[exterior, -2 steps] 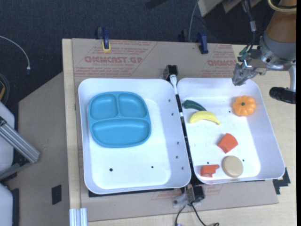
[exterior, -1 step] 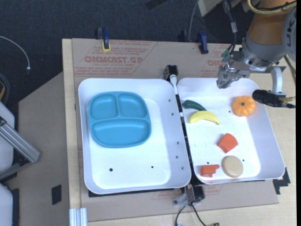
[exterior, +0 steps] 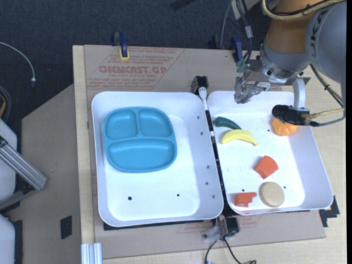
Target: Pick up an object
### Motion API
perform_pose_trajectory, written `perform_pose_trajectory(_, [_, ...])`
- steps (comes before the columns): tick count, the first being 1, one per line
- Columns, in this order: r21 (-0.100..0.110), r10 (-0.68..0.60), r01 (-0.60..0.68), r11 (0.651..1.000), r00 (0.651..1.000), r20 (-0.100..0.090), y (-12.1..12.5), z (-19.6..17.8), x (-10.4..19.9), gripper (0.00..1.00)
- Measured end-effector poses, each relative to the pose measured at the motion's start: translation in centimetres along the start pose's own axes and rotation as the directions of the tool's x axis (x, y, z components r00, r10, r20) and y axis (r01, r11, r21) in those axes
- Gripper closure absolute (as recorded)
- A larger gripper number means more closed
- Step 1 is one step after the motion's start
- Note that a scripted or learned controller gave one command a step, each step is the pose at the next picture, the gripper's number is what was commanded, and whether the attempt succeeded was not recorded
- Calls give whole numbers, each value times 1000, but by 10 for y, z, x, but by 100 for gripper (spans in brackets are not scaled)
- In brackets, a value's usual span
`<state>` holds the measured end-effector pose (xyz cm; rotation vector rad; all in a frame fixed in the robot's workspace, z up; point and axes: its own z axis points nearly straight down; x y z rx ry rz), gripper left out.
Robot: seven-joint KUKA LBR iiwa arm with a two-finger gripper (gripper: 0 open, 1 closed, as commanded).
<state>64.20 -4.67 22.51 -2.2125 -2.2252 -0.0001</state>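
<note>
My gripper [exterior: 242,96] hangs over the far edge of the right bin [exterior: 313,186], above its bare back-left corner, with nothing visible between its fingers. In this bin lie a green pepper-like piece [exterior: 224,122] and a yellow banana [exterior: 238,138] just in front of the gripper. An orange fruit [exterior: 284,127] sits at the back right. A red-orange block [exterior: 266,166] lies in the middle, a smaller red-orange piece [exterior: 245,198] at the front, and a tan round piece [exterior: 271,194] next to it.
The left bin [exterior: 159,202] holds a blue divided plate [exterior: 141,139]. A black clamp [exterior: 199,84] sits at the back where the two bins meet. A black part with a cable [exterior: 290,113] hangs beside the orange fruit.
</note>
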Motion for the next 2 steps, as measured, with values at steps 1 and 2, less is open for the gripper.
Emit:
perform_pose_trajectory(1, [0,-2,2,1000,1000,0,-2,-2,65,100])
perform_pose_trajectory(2, [2,0,0,1000,1000,0,-7,8,114,100])
